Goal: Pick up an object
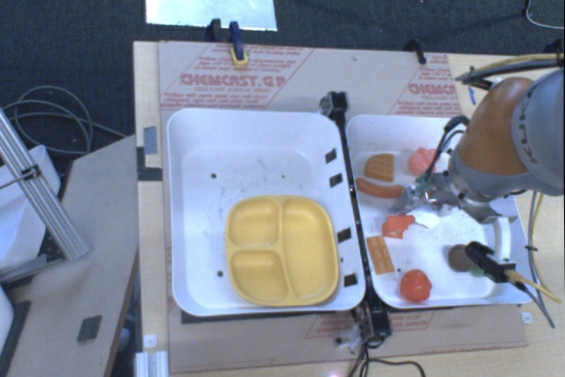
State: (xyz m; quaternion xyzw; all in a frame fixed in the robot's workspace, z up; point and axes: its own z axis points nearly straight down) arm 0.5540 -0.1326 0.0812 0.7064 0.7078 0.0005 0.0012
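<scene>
My gripper (413, 198) hangs low over the middle of the right bin (439, 129), reaching in from the right. Just left of it lies a red-brown sausage (378, 188). A small red-orange piece (397, 225) sits right below the gripper tip. Behind it are an orange bread-like slice (380, 166) and a pink-red piece (421, 161), the latter partly hidden by the wrist. Nearer the front lie an orange waffle strip (380, 254), a red tomato (415, 285) and a brown round piece (458, 258). I see nothing held in the gripper.
The left bin (205, 165) holds a yellow divided plate (282, 247) in its front half. A black divider (346, 190) runs between the two bins. The arm's orange band (494, 128) covers the right bin's far right side.
</scene>
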